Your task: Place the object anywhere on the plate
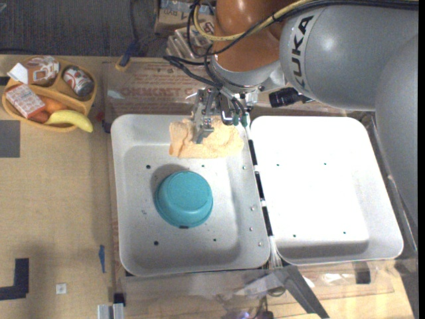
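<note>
A round teal plate [184, 199] lies in the middle of the left bin [133, 244]. A flat tan, cloth-like object [219, 147] rests against the far wall of that bin, behind the plate and apart from it. My gripper [202, 129] reaches down from the orange-banded wrist [246, 18] and its tip stands over the left part of the tan object, at or just above its surface. The gripper's body hides part of the object.
The right bin [325, 185] sits beside the left one, with the grey arm [358, 52] passing over its far edge. On the bench at the far left stands a yellow tray [13, 105] with a banana [70, 119], cans and a box. Cables hang behind the bins.
</note>
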Robot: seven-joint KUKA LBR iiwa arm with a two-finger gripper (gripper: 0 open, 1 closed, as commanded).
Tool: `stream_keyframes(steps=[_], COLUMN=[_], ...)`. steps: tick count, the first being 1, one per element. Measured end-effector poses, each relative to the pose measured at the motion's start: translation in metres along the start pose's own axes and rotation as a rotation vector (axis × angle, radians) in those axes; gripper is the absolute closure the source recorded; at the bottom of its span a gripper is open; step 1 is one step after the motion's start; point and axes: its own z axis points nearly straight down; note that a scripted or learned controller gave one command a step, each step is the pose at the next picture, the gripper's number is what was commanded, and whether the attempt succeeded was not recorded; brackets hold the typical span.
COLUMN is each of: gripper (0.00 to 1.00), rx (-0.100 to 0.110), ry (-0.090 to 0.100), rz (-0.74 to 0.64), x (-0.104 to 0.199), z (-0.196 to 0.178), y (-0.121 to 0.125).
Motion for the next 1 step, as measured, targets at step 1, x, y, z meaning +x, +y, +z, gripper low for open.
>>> stream_keyframes(steps=[1], gripper=[0.0], rx=[0.0], ry=[-0.001], rz=[0.0], x=[-0.0002], z=[-0.0005], y=[-0.0001])
